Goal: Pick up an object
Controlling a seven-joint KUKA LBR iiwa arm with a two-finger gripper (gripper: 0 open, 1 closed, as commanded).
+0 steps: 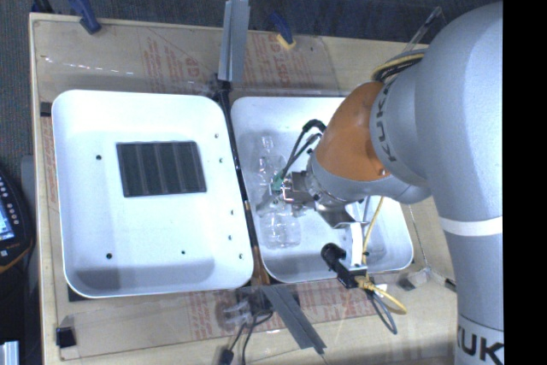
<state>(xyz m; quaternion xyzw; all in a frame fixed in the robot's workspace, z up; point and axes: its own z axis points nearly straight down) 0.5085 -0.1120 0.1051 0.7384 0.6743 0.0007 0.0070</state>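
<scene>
- Clear plastic objects (272,188), looks like a small pile of see-through cups or bottles, sit in the right bin (389,256), toward its left wall. Those are the only pick candidates I can make out.
- Pincer (282,191) is down low right at that clear clutter, reaching in from the right. Can't tell how it's set, the wrist and the glare off the plastic hide that part, and I can't say it's got anything either.
- Just behind it is the orange band (350,141), with the big grey arm (453,115) covering most of the bin's right half. Black cables loop off the wrist.
- If I were tuning this step: come straight down onto one piece, not the seam between two, since clear thin-walled stuff probably squirts sideways when pinched off-centre. Close slow, lift slow, then check something's actually hanging there.
- The pile is near the wall between the bins, so I'd watch that the outer side of the pincer doesn't jam against the rim.
- Left bin (77,184) has a dark ribbed rectangle (161,167) lying flat in the middle, well apart from the action.
- Further out on the bench (128,55): blue clamps (84,11) along the back edge, a grey bracket (233,38) between the bins, and some loose hardware at the front edge.
</scene>
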